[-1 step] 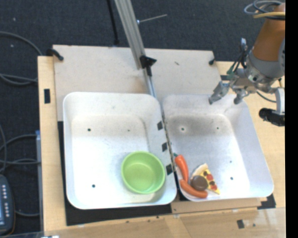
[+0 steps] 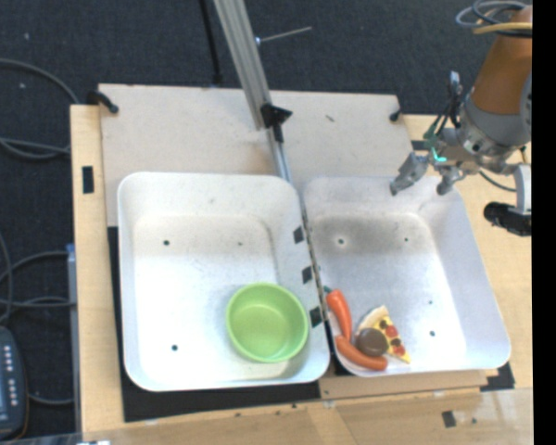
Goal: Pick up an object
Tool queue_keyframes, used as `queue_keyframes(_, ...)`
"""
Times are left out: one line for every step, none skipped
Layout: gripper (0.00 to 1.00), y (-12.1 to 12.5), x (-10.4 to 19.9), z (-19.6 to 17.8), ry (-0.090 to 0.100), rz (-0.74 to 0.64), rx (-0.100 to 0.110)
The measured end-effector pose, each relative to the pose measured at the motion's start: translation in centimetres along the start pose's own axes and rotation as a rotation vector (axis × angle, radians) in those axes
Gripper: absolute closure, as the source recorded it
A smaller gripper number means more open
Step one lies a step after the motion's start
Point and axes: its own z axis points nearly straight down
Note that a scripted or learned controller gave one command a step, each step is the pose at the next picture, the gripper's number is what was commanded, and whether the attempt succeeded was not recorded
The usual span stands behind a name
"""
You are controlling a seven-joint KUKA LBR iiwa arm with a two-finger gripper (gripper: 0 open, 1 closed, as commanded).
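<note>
My gripper [image 2: 423, 183] hangs over the far right corner of the right bin [image 2: 445, 248], fingers spread open with nothing between them. In that bin's near left corner lie an orange carrot [image 2: 340, 311], a red sausage [image 2: 360, 353], a brown round piece [image 2: 372, 342] and a yellow pizza slice [image 2: 386, 327], all bunched together. A green bowl [image 2: 267, 322] sits upright in the left bin [image 2: 167, 267], near its front right corner. The gripper is far from all of these.
A slanted aluminium post [image 2: 250, 63] rises from behind the seam between the bins. Cables lie on the dark floor at left. The bench's bare wooden top [image 2: 195, 128] stretches behind both bins.
</note>
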Motion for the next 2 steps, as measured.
queue_keyframes(0.00,-0.2,-1.2,5.0,0.000,0.006,0.004)
queue_keyframes(0.00,-0.4,-2.0,11.0,0.001,0.006,0.005)
